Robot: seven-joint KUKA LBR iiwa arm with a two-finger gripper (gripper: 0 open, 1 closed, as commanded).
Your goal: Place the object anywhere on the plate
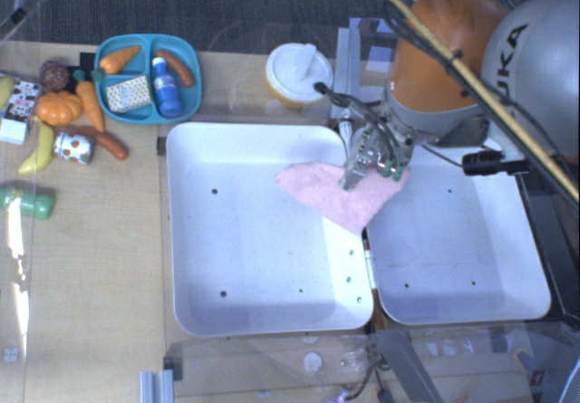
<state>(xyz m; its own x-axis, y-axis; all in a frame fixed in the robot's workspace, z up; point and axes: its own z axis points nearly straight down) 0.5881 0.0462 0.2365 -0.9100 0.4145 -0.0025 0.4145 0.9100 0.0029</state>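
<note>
At the far left of the frame the desk (82, 283) carries a scatter of toy food: a banana (38, 149), a small pumpkin (58, 108), a carrot (91, 104) and a green piece (29, 203) lower down. Just right of them, at the upper left, sits a blue divided plate (186, 75) with more toy food and a small blue bottle (166, 87) in its compartments. A white lidded cup (297, 71) stands at the top centre.

The left bin (236, 302) fills the middle of the frame, and a pink cloth (326, 195) lies at its upper right, draped over the seam into the right bin (471, 283). The pincer (361, 166) is down at the cloth's upper right edge, touching or nearly touching it; whether its tips are spread or pinching the fabric I cannot tell at this angle.

This looks like the pick-up step, with the cloth well apart from the plate. Next, I judge, the arm needs a sure hold on the fabric, a lift clear of the bin wall, and a long carry toward the upper left to drop it on the plate.
</note>
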